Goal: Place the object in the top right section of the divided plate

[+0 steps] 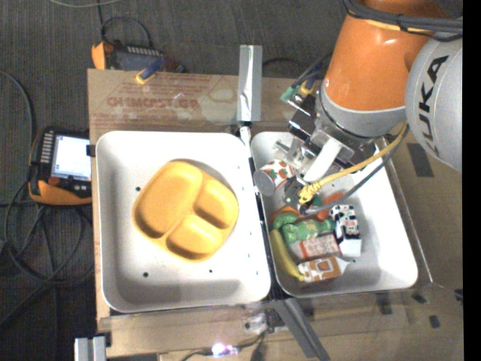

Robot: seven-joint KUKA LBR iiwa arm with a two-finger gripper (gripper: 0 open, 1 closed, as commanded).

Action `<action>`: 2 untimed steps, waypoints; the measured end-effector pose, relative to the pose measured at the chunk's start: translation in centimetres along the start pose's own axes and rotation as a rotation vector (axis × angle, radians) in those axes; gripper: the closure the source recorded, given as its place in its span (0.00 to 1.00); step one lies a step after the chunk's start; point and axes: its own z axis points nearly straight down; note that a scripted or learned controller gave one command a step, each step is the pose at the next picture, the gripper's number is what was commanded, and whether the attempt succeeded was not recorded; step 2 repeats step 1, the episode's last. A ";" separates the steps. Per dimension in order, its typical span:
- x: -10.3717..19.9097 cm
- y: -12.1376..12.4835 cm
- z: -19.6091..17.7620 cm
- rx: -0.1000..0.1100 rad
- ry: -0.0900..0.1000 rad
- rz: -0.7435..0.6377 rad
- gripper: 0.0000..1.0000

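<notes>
Camera view showed me the yellow divided plate (188,207) lying in the middle of the left bin (113,277), with nothing in any of its sections. The things to pick from sat heaped in the right bin (391,262), toward its left wall: a small white cup with red marks (272,174), a banana (283,256), a green item (294,229) and a few small cartons (322,256). The gripper (301,173) hung over the upper left of that heap, just beside the cup; I could not tell how it was set.

I judged the cup the likeliest target: light, stiff and rather slick, best taken across its rim. It seemed tipped, its mouth toward the bin's left wall. The banana's long axis ran along that wall.
</notes>
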 end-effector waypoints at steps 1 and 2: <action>3.0 -5.4 6.6 0.004 -0.001 0.206 1.00; 3.0 -5.4 6.6 0.004 -0.001 0.206 1.00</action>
